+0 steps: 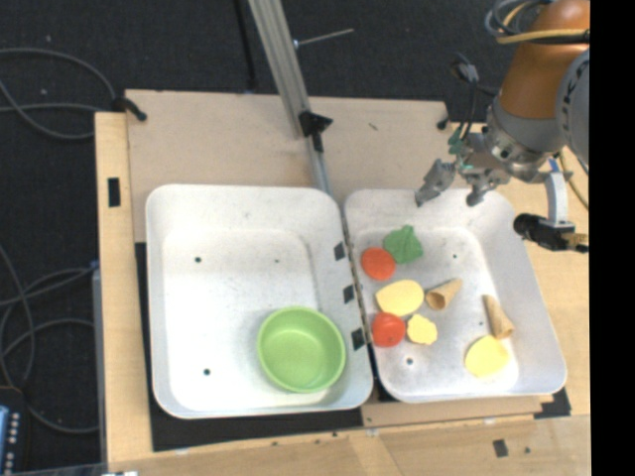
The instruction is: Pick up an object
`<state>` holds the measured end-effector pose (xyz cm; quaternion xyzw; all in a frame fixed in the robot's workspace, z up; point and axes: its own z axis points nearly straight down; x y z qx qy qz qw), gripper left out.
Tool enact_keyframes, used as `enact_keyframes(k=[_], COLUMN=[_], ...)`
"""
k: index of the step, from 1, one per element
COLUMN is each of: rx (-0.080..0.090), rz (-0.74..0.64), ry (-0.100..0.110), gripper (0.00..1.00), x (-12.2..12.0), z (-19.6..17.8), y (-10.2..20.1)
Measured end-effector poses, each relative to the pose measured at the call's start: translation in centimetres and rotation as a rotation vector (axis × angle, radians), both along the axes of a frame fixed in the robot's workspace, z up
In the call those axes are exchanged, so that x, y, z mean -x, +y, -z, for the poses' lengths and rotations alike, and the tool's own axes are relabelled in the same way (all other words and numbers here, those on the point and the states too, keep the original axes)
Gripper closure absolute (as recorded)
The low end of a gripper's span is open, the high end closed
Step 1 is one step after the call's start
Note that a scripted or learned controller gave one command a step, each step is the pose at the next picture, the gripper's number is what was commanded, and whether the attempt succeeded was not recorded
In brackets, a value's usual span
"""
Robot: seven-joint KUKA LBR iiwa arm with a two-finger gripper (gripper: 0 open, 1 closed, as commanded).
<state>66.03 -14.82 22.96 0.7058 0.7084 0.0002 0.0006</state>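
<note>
The gripper (pixel 457 188), jaws apart on nothing, hovers at 1 o'clock of the green toy (pixel 402 244).

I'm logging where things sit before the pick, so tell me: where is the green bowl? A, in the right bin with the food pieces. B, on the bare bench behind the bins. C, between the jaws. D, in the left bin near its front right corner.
D: the green bowl sits in the left bin, near its front right corner, apart from the food pieces in the right bin.
</note>
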Motion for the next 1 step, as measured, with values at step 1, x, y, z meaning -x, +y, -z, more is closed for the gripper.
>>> enact_keyframes(k=[1], rx=[0.001], rz=[0.0], ry=[0.0], gripper=[0.0], x=[0.01], z=[0.0], y=[-0.04])
